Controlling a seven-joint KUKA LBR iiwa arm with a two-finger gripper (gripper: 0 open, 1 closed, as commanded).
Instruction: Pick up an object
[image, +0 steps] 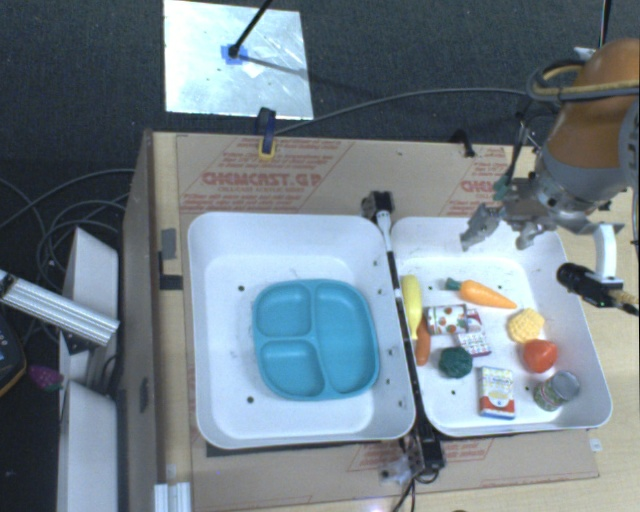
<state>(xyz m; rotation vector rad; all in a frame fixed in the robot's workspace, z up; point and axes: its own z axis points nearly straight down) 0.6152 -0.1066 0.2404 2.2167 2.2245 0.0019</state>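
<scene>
Nearest to me, at the lower edge of the frame, is the cardboard sheet (300, 170) under the two bins, and on it I go from big to small. Left bin (215, 300) holds a blue divided tray (315, 337), which fills its middle. Right bin (575, 345) holds the small toys in its lower half: a carrot (483, 293) near the centre, a banana (411, 302) along the left wall, a printed box (453, 320), a red and white carton (496, 391) at the lower edge, a yellow corn piece (526, 325), a red tomato (540, 354), a dark green piece (456, 362) and a small metal can (556, 391) in the lower right corner. My gripper (504, 228) hangs over the upper part of the right bin, apart from all toys, and its two fingers stand spread and hold nothing. For the task I would choose the carrot, because it lies a little apart from the others and closest to the claw. I judge it is light, stiff plastic, a bit slippery and tapered, so I should take it across the thick orange middle, not at the thin tip. The can looks round and smooth, and I think it would roll away.
</scene>
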